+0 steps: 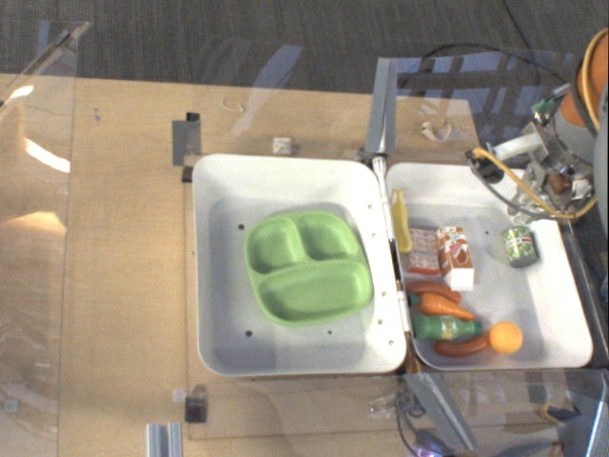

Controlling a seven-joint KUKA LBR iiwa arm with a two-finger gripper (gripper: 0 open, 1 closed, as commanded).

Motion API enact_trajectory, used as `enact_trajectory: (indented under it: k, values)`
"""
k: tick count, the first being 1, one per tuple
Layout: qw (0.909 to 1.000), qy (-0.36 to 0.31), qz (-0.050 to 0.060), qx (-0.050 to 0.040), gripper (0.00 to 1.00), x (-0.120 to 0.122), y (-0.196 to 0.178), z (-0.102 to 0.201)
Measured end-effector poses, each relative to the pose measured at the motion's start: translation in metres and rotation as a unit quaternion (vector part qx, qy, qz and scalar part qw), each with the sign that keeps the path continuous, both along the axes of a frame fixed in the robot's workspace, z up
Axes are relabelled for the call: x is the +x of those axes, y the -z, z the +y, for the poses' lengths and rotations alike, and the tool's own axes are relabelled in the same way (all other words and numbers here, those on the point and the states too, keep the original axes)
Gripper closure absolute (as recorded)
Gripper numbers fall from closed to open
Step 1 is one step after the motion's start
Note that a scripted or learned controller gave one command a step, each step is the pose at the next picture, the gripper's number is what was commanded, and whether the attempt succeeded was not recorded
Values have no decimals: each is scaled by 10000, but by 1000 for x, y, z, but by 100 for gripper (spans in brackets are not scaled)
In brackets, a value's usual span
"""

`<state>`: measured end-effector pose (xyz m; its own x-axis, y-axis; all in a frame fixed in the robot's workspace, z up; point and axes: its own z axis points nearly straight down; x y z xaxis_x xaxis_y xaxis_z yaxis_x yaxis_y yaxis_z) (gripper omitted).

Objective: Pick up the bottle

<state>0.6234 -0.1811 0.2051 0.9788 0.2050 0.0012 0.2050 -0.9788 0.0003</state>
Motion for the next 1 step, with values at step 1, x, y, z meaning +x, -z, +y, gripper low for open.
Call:
enact_trajectory:
  k: [1]
  values:
    - [10000,-10,-12,1,100,22,-122,-23]
